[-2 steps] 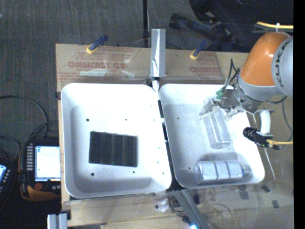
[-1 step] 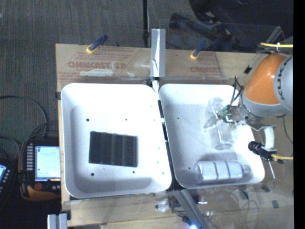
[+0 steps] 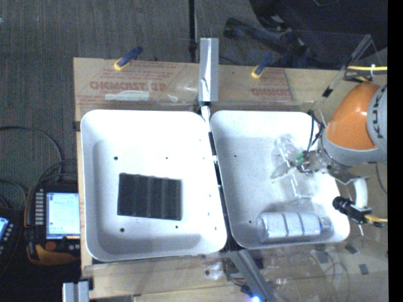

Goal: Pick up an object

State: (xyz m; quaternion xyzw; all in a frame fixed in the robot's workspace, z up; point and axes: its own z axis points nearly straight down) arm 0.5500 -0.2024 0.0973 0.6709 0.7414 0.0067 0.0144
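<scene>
Jaws: I cannot tell their state, since the gripper [image 3: 296, 162] is a pale blur low in the right bin [image 3: 252, 131]. Just below it lies a grey ribbed pack [image 3: 295, 225], unlifted; picking up looks undone.

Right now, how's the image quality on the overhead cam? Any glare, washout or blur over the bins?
Camera view: both white bins are bright, nearly washed out; the dark ridged block in the left bin stands out crisply. The clear plastic item in the right bin is low-contrast and hard to outline, as is the pale grey pack. The gripper area looks soft; the floor is dim.
</scene>
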